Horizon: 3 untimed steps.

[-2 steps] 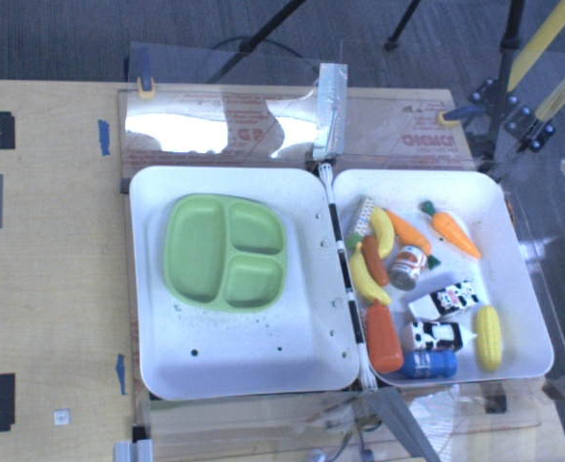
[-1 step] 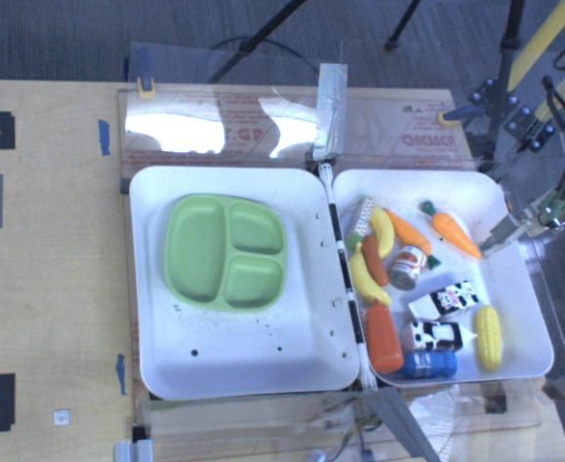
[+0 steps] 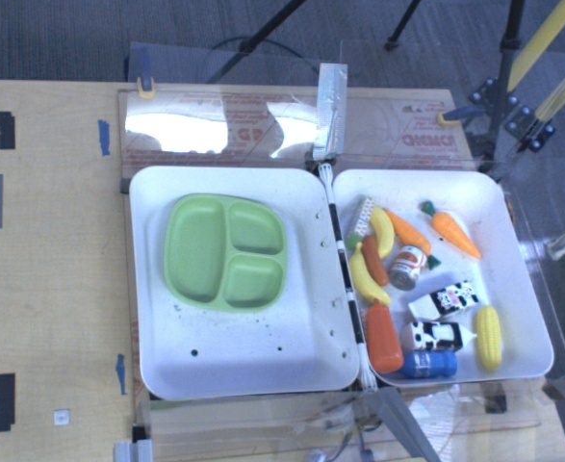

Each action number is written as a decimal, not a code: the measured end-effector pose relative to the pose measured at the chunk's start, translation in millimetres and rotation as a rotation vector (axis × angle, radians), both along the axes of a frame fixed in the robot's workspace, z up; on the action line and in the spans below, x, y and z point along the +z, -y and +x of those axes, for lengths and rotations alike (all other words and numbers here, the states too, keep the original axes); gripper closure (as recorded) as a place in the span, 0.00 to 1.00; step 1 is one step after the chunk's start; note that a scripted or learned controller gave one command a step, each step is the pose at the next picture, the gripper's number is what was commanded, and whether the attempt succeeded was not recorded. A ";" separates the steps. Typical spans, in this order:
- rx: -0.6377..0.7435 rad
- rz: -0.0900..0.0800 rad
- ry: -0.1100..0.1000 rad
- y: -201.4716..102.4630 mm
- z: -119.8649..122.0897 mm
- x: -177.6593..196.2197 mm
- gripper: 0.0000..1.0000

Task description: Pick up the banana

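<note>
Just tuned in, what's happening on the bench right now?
Nothing is being handled at this moment. The banana lies in the right bin, near its left wall, crowded among other toy food: two carrots, a corn cob, a can and a red bottle. The left bin holds a green divided plate. The pick has not started; the banana is untouched.

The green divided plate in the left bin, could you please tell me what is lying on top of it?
Nothing lies on the green divided plate; all three compartments show bare. The left bin floor beneath it is covered, so anything under it cannot be seen.
</note>
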<state>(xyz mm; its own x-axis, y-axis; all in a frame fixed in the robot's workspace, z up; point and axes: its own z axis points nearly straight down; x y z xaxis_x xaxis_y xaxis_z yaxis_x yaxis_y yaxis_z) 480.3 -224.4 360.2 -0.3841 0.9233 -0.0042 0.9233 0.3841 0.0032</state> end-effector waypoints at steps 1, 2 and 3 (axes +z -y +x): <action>-0.211 0.004 -0.005 -72.9 -0.1 -51.0 0.00; -0.211 0.001 -0.001 -0.1 23.2 -57.8 0.00; -0.158 0.002 -0.002 -144.0 75.5 -72.5 0.00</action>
